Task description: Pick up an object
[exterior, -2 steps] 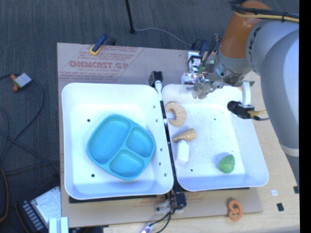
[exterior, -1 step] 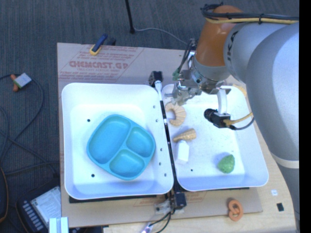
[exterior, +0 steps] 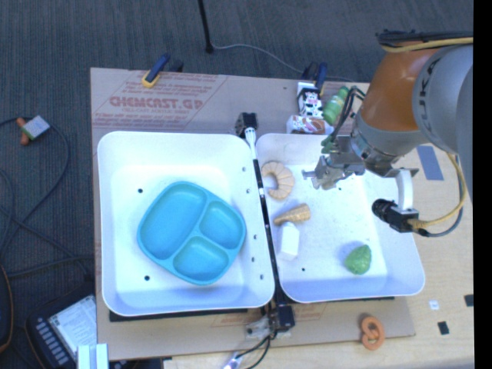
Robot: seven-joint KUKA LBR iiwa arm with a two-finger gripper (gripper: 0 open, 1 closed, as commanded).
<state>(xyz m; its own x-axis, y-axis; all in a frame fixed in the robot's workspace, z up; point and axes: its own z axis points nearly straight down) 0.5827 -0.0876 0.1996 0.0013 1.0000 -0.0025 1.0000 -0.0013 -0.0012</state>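
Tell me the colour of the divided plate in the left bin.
Light blue; the divided plate shows plainly in the camera view.

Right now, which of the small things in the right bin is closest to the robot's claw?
The tan ring-shaped piece, at the bin's upper left. It lies just left of the gripper; the mushroom-like piece, white block and green lump sit farther down.

In the right bin (exterior: 400, 279) lie four small things, well apart from the far wall. A tan ring-shaped pastry, like a doughnut (exterior: 277, 180), lies flat near the left wall. Just below it a beige mushroom-like piece (exterior: 293, 215) lies on its side, slanted. Close beneath that sits a small white block (exterior: 289, 241), upright on its long axis. Over toward the bin's near right corner rests a green, bumpy, rounded lump (exterior: 357, 258), alone.
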